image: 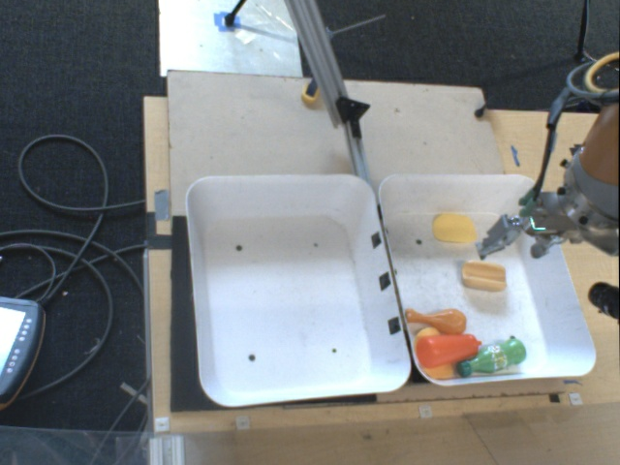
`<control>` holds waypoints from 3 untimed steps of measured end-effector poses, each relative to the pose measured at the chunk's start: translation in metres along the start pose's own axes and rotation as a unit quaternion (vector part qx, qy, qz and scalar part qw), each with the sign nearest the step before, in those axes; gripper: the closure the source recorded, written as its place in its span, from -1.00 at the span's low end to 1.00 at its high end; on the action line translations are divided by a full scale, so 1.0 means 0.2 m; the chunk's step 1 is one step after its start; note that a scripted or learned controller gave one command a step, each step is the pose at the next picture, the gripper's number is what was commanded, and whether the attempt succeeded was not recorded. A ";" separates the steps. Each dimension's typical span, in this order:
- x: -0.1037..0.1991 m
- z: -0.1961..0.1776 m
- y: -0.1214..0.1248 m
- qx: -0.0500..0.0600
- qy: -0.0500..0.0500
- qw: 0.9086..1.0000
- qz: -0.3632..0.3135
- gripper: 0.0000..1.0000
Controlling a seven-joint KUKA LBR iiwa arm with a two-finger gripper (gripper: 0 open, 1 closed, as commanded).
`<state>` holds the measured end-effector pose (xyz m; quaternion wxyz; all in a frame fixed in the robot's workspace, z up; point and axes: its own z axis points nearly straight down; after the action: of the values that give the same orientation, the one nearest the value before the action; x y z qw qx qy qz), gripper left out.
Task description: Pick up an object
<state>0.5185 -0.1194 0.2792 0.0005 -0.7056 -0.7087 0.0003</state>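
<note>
Dark carpet surrounds a pale wooden bench (pixel 271 124) that carries two shallow white bins side by side, with loose black cables (pixel 58 211) trailing over the floor on the left. Over the right bin (pixel 572 347) the gripper (pixel 496 238) reaches in from the right on the grey arm (pixel 596 187), most of which is cut off by the picture edge. Its dark metal fingers (pixel 489 243) point down and left with a narrow gap between them; they look slightly parted with nothing between them, though they are small and hard to read.

Just below the fingertips lies a toy hot dog (pixel 483 276), a tan bun with a darker stripe along it, lying flat and apart from the gripper. Up and left of the fingertips sits a smooth yellow rounded toy (pixel 453 228), possibly a lemon. Nearer the front wall are a brown toy drumstick (pixel 437 319), an orange-red toy carrot (pixel 446 348) and a green plastic bottle (pixel 494 356) lying on its side, clustered and touching; a yellowish piece under the carrot is mostly hidden.

The left bin (pixel 208 260) shows a matte white floor with small dark holes. A grey metal pole (pixel 320 51) slants across the top of the bench.
</note>
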 end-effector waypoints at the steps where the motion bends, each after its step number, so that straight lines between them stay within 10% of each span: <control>1: 0.00 -0.01 0.00 -0.002 0.000 1.000 0.001 -1.00; 3: -0.03 0.51 0.00 0.001 0.000 1.000 0.002 -1.00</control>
<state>0.5184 -0.1252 0.1770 0.0013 -0.7071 -0.7071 0.0008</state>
